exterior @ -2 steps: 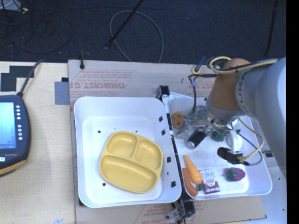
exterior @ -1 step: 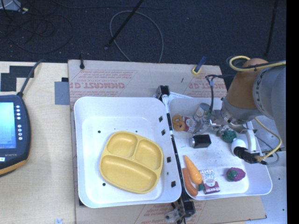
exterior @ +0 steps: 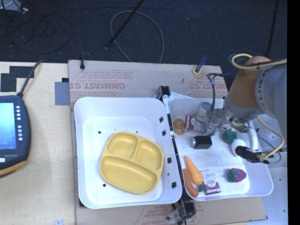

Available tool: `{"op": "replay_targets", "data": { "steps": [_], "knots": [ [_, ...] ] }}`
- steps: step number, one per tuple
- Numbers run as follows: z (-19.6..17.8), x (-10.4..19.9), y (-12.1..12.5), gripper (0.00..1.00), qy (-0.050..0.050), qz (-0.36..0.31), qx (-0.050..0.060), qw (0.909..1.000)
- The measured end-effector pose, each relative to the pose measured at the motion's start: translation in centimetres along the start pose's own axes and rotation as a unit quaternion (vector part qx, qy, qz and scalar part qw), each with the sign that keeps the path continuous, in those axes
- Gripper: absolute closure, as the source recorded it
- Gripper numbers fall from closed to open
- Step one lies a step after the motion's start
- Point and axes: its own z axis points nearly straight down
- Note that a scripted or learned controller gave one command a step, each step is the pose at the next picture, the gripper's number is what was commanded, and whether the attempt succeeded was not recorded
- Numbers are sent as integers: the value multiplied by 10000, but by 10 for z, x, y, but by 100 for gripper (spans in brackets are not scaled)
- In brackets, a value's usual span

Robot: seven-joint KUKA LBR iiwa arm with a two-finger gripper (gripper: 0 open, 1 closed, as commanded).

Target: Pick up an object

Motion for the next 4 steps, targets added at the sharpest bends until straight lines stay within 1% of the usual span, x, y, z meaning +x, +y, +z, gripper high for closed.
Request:
{"op": "replay_targets", "data": {
  "steps": [1,2,3,4],
  "knots": [
    [-5,-33,-40,100,-18,-5,6,10000],
    [-5,-29,-37,0,14,-20,-13,10000],
    [12,18,26,0,2,-55,60,10000],
    [9,7,-53,0,-14,-3,-18,10000]
  ]
}}
